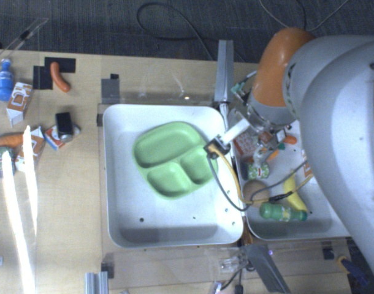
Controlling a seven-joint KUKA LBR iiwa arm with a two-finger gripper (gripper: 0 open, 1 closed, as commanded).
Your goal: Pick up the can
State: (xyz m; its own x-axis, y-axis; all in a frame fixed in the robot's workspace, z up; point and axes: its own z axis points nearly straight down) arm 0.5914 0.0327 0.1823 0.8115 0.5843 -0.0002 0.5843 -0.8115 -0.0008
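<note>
My arm hangs over the right bin [258,228], and from here I cannot tell how my fingers [260,141] are set. The can [254,190] lies in that bin just beside a green bottle [282,212] and a banana [293,195]. In the left bin [175,231] rests a green divided plate [173,158].

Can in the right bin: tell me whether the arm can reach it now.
Probably yes: the can lies uncovered by the right bin's left wall, the green bottle and banana beside it, not on it; the arm hangs over that bin.
</note>
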